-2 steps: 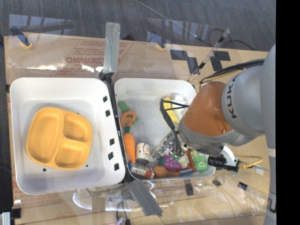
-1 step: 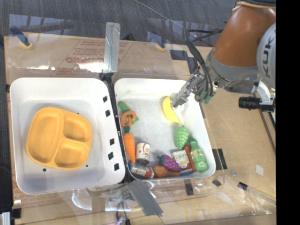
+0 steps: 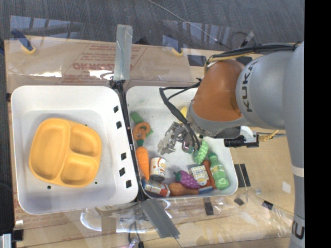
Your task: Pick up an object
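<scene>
— Where's the gripper [image 3: 173, 138] right now?

— Down inside the right bin [image 3: 155, 98], hanging over bare white floor near the middle of it. The metal fingers point toward the divider between the bins. I can't tell from here whether they are apart or together; they blur into one silvery clump. Nothing is visibly between them.

— So what's close to the gripper?

— Just right of it lies a green knobbly toy [image 3: 202, 152], nearly touching. Left of it, by the divider, there's a small orange and green piece [image 3: 140, 129], and below that a carrot [image 3: 142, 160] lying lengthwise along the wall. Below the gripper a little can [image 3: 158, 168] stands upright beside the carrot.

— And the rest of the pile?

— It sits along the bin's near edge, below and right of the gripper: purple grapes [image 3: 188, 179], a small packet [image 3: 199, 174] next to them, a green bottle [image 3: 217, 172] at the right end, and another can [image 3: 155, 189] tipped on its side in the lower left corner. They crowd together, touching.

— Further out from the gripper?

— Above and right of it the orange band [image 3: 216, 94] bulges over the bin's far corner, with the grey arm [image 3: 269, 92] running off to the right. Black cable loops from the wrist across the bin.

— The other bin?

— Well left of the gripper, past the divider, the left bin [image 3: 20, 138] holds a yellow tray [image 3: 64, 151] with three compartments, lying flat.
</scene>
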Robot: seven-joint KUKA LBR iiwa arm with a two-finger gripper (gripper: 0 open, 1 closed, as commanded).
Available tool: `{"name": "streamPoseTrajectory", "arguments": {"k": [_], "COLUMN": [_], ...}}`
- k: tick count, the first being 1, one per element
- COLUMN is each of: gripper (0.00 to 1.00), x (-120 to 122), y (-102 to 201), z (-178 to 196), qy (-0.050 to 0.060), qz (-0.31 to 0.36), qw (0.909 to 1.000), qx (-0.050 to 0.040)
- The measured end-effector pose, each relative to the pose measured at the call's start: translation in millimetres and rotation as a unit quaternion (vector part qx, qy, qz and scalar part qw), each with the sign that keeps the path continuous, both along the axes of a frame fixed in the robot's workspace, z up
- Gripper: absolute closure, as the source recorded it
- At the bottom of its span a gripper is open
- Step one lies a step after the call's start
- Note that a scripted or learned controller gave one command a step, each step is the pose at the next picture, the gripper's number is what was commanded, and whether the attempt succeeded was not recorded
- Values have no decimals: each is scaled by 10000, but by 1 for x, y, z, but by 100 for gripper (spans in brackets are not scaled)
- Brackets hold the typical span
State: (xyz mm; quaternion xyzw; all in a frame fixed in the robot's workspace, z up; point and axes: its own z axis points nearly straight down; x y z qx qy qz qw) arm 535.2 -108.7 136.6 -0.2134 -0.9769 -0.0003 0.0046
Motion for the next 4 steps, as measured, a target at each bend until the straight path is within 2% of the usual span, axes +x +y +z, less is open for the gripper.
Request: {"name": "streamPoseTrajectory", "arguments": {"k": [1,2,3,4], "gripper": [100,100,100,100], "x": [50,-44,6,68], "y": [-21,-28,17,45], "z": [144,-45,-46,117], "qy": [-85,-33,-27,-79], "qz": [-92,303,24,-799], "qw": [9999,9995,10000,9968], "qx": [-21,0,0,-17]}}
